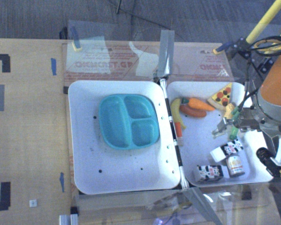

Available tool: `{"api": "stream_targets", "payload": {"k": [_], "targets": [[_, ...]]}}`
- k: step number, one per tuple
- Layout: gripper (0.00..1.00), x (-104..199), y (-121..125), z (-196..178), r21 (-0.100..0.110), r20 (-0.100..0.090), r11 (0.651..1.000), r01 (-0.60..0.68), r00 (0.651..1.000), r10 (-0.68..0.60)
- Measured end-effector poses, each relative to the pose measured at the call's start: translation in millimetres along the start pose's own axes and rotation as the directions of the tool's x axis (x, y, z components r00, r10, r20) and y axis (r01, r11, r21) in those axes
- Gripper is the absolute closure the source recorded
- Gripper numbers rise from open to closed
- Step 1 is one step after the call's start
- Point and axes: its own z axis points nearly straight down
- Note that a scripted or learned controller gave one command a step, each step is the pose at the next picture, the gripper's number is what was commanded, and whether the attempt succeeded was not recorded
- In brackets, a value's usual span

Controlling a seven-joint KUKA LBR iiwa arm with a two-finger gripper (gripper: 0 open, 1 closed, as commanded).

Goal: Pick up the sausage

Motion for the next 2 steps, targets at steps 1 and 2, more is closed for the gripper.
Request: {"api": "stream_targets", "payload": {"k": [1,2], "targets": [[0.0,-64.9,88.8,-101.6,-0.005,0.003,0.996,-0.088,0.996,0.088],[0.0,-36.4,72.4,-53.7,-0.001,0.001,0.984,-0.178,0.984,0.178]]}}
